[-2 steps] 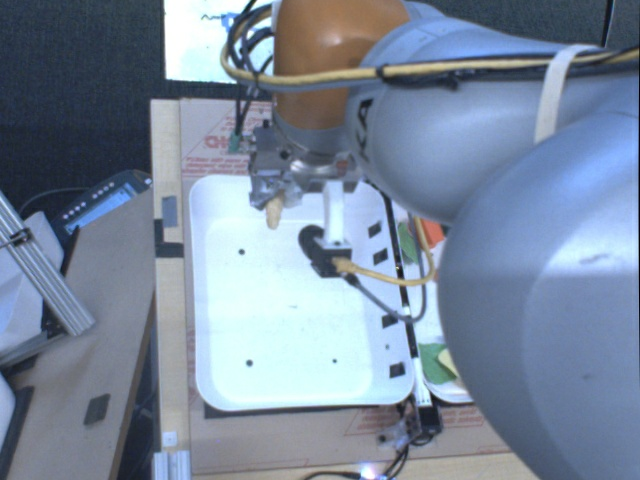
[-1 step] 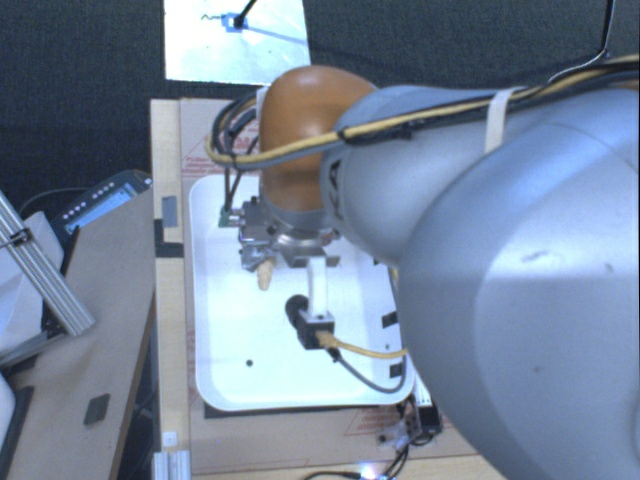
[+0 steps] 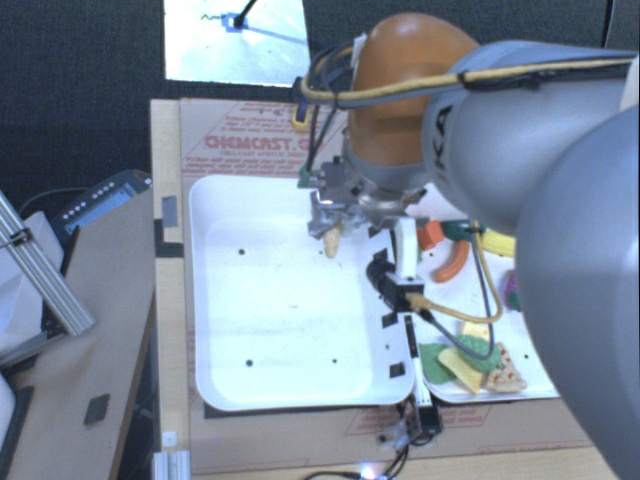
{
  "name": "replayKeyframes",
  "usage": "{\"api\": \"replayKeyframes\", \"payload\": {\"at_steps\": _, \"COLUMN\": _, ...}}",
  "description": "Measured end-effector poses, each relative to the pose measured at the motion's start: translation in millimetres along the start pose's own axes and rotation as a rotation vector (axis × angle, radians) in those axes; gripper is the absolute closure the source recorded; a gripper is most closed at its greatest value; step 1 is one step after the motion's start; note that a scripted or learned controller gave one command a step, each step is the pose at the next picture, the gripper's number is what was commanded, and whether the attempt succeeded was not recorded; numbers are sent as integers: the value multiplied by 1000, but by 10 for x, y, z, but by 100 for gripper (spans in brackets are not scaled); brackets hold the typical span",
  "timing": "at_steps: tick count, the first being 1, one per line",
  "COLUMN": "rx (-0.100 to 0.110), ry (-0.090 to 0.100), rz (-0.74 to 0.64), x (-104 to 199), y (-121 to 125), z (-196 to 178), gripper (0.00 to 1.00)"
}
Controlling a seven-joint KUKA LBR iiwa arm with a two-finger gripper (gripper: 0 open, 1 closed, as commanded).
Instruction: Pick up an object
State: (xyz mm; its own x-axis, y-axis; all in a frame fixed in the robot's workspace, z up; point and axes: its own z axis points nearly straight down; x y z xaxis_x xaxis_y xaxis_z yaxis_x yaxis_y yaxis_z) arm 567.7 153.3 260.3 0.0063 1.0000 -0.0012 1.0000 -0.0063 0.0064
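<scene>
The left bin point(image 3: 270, 308) has a wide bare white floor with raised rims on all sides; the open room lies to the left and near side of the gripper. The right bin point(image 3: 540, 383) is largely covered by the grey arm point(image 3: 540, 168), which reaches in from the right and fills that side.

The gripper point(image 3: 328, 226) hangs over the far right part of the left bin, close to the rim shared by the two bins. A small tan piece point(image 3: 332, 242) sits between its fingers, which are closed narrowly on it. The piece is slim, and its long axis runs nearly upright, its free end pointing down toward the bin floor.

In the right bin an orange sausage point(image 3: 453, 260) lies aslant, and near the front edge lie a green leaf point(image 3: 470, 360), a yellow wedge point(image 3: 460, 370) and a pizza slice point(image 3: 506, 373), close together.
</scene>
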Motion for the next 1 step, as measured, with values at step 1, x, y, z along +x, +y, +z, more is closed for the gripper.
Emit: {"api": "replayKeyframes", "payload": {"at_steps": 1, "rx": 8, "ry": 4, "rz": -16, "x": 710, "y": -97, "z": 252, "gripper": 100}}
